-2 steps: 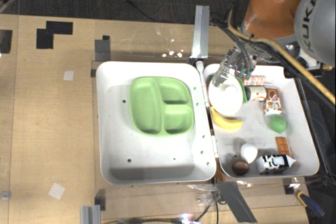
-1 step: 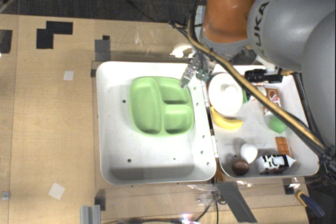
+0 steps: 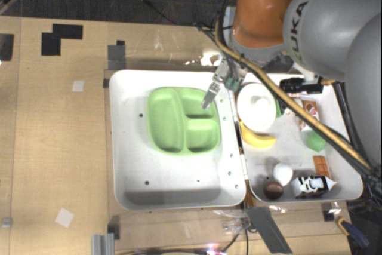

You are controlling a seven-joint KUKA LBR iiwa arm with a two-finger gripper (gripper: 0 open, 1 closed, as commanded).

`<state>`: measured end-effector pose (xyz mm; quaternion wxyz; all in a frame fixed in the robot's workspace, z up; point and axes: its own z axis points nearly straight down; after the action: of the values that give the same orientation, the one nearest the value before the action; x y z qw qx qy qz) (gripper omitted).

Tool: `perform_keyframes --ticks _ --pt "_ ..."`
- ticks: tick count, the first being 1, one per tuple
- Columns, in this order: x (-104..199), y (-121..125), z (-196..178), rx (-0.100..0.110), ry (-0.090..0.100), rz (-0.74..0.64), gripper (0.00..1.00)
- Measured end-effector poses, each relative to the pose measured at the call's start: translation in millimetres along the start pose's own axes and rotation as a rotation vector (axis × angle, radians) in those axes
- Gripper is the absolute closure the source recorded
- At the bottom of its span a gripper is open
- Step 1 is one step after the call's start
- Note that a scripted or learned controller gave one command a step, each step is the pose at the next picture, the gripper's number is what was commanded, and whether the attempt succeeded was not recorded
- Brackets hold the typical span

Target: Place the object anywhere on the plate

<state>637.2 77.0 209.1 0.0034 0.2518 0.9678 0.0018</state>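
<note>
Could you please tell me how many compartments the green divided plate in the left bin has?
3. The green plastic divided plate has one long compartment down its left side and two smaller ones on its right, upper and lower. The gripper hangs over the upper one's edge.

The grey arm (image 3: 334,15) bears the brand "KUKA" in dark letters, partly cut off. Small packets in the right bin (image 3: 352,188) carry print too small to read.

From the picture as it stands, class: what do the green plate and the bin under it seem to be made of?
Green plate: likely moulded plastic, smooth and matte, with uniform colour and rounded compartment walls. White bin: probably plastic, slightly glossy, with soft highlights along its rounded rim; painted metal can't be ruled out.
</note>
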Motion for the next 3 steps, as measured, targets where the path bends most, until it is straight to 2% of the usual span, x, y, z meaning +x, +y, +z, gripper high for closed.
perform_keyframes --ticks 1,2,3 --pt "51.9 8.5 -45.4 -0.001 0.0 0.209 0.0" --pt "105.6 -1.0 -53.3 0.002 0.002 0.39 0.0" --pt "97.5 -73.5 -81.6 0.004 0.001 0.71 0.0"
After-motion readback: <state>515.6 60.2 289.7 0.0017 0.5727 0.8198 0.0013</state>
